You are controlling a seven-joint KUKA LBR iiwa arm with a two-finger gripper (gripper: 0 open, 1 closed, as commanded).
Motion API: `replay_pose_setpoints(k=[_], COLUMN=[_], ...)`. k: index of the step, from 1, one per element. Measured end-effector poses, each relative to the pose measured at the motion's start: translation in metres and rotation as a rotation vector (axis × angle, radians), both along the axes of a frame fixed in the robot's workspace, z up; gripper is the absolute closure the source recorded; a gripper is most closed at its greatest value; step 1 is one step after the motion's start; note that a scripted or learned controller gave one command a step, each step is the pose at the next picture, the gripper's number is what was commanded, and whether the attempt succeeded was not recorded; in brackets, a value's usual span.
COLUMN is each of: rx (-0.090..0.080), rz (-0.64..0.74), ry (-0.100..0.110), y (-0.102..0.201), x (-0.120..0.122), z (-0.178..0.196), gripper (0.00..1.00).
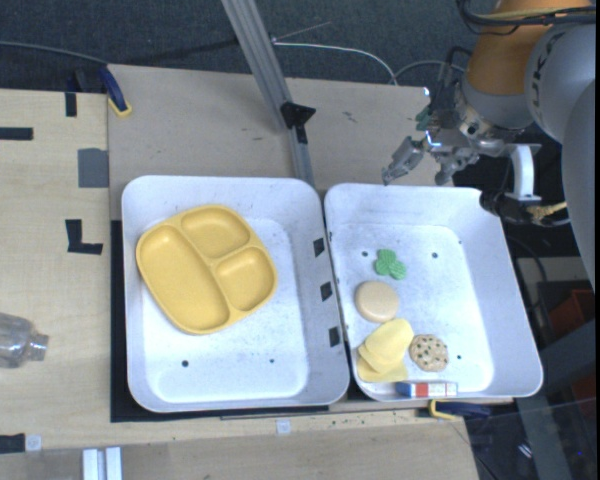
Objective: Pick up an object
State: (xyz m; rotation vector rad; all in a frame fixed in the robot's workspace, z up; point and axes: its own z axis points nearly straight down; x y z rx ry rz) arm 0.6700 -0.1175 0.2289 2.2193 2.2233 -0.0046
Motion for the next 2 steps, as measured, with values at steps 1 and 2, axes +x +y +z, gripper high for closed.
replay_pose_setpoints(k=[1, 2], rx=[0.004, 0.004], rz=[0.006, 0.005], ry=[0.004, 0.004], y=[0.105, 0.169], x=[-0.031, -0.086], z=[-0.043, -0.041], gripper=[0.00, 0.00])
